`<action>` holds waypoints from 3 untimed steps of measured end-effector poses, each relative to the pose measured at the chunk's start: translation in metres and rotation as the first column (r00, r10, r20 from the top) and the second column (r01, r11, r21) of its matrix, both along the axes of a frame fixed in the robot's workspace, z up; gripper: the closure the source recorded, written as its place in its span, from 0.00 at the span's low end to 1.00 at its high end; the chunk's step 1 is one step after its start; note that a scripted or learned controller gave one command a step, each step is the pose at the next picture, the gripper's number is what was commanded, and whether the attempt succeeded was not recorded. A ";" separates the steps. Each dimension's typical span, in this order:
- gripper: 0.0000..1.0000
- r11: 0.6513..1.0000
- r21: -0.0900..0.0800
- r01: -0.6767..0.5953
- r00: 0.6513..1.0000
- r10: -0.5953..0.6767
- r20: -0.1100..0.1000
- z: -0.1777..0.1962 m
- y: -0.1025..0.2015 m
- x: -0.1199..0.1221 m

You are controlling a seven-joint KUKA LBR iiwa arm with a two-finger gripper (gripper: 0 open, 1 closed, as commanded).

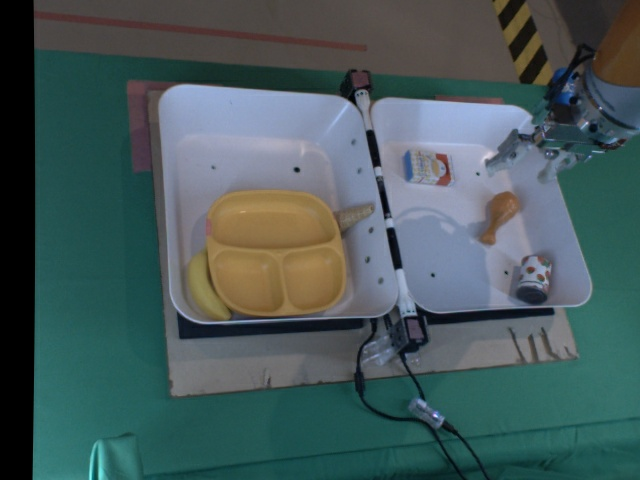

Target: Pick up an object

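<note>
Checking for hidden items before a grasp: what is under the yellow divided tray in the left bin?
A banana pokes out from beneath the yellow tray at its lower-left edge, and a cone-shaped piece at its right. Anything else beneath is covered.

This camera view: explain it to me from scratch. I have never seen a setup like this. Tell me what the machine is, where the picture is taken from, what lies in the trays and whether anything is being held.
The picture comes from one fixed camera above the bench, looking down at a slant. At the upper right is the end of a robot arm, grey with an orange band. Its gripper, the part with two fingers that grabs things, hangs open above the far right corner of the right bin. Nothing sits between the fingers, so nothing is held.

Two shallow white bins stand side by side. The right bin holds a small carton, a toy chicken drumstick and a small can. The left bin holds a yellow divided plate, a banana at its left edge, and an ice cream cone poking out from its right side.
</note>
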State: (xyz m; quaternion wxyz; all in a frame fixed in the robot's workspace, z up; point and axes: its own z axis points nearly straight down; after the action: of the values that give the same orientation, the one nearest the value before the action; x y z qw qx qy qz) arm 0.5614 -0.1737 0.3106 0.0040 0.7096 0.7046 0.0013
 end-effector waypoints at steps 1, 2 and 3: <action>0.00 1.000 -0.004 0.000 1.000 0.000 0.006 -0.117 -0.014 0.002; 1.00 1.000 -0.009 0.005 1.000 -0.005 0.018 -0.101 -0.017 0.004; 1.00 1.000 0.000 -0.002 1.000 0.002 0.005 -0.022 0.052 0.039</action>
State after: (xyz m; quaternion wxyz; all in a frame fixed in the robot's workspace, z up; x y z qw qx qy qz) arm 0.5999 -0.1220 0.2889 0.0059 0.7088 0.7054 0.0031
